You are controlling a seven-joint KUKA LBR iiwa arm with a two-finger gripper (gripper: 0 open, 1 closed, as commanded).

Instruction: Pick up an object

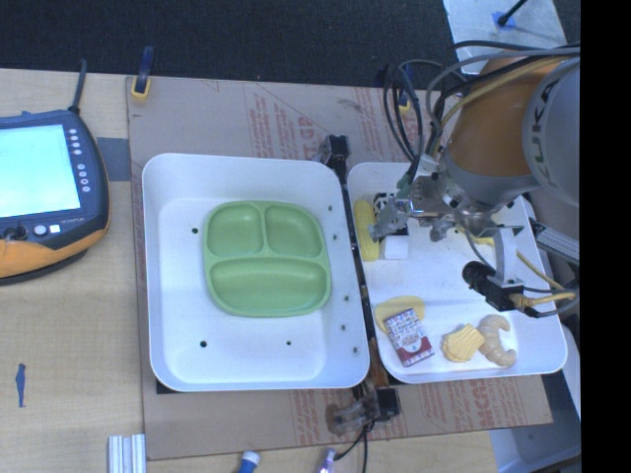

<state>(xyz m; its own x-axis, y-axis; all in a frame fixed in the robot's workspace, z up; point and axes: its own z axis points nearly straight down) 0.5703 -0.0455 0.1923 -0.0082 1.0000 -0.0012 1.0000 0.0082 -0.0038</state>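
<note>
My gripper (387,219) hangs low over the far left part of the right bin (552,363), with the grey and orange arm behind it to the right. A long yellow piece (366,236) lies along the bin's left wall, right beside the gripper. A small white block (395,248) sits just below the gripper in the view; whether they touch is unclear. Near the front of the bin lie a red and white carton (407,336), a yellow slice (398,309), a yellow ridged piece (461,344) and a pale croissant (499,339).
The left bin (168,264) holds a green divided plate (265,258). A handheld screen pendant (44,190) rests on the bench at far left. Black cables (503,289) loop from the arm over the right bin's right side.
</note>
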